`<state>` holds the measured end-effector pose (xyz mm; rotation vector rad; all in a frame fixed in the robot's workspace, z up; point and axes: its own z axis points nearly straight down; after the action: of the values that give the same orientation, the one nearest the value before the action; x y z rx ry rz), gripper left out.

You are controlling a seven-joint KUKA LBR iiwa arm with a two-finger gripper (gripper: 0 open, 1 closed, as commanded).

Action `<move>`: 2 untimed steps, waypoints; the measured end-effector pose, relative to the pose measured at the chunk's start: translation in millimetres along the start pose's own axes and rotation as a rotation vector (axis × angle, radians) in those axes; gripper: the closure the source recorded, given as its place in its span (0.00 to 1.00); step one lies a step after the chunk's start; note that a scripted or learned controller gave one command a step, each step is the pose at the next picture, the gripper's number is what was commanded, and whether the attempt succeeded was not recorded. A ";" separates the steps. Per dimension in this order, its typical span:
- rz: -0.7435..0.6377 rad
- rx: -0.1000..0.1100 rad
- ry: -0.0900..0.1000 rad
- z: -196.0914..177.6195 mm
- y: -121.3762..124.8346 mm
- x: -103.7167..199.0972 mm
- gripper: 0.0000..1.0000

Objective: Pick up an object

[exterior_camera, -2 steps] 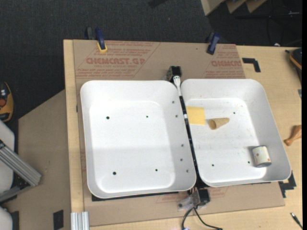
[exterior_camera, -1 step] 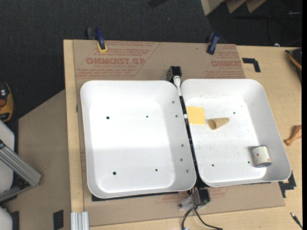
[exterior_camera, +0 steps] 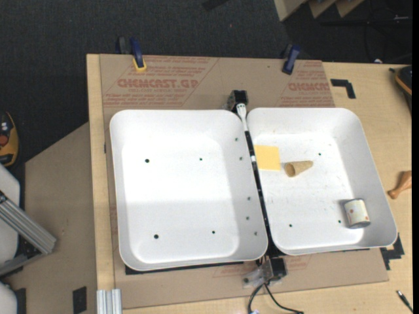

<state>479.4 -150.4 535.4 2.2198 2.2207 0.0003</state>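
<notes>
Camera view: pick not yet begun, end effector state cannot be told
Right bin (exterior_camera: 366,142) holds yellow square (exterior_camera: 267,157), cone (exterior_camera: 298,168), small cylinder (exterior_camera: 355,212); next move calls for descending onto one

— At the bench's right edge, operator, what can you count as the arm's own body?

— Very little that you can be sure of. You have a small orange-tan sliver (exterior_camera: 399,187) at the right edge of the camera view, narrow and forked at its inner end. It is too small to tell whether it belongs to the arm.

— And higher up?

— You see a dark piece (exterior_camera: 407,78) with a thin orange rim, cut off by the same edge. Its shape is rounded, and its surface shows you no markings, screws or cables. You cannot tell whether it is part of the arm.
</notes>
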 end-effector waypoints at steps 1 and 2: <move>-0.006 0.018 0.005 150.6 18.3 64.9 0.00; -0.001 -0.004 -0.001 131.0 19.5 60.4 1.00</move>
<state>499.1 -90.1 404.4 2.2168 2.2190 0.0038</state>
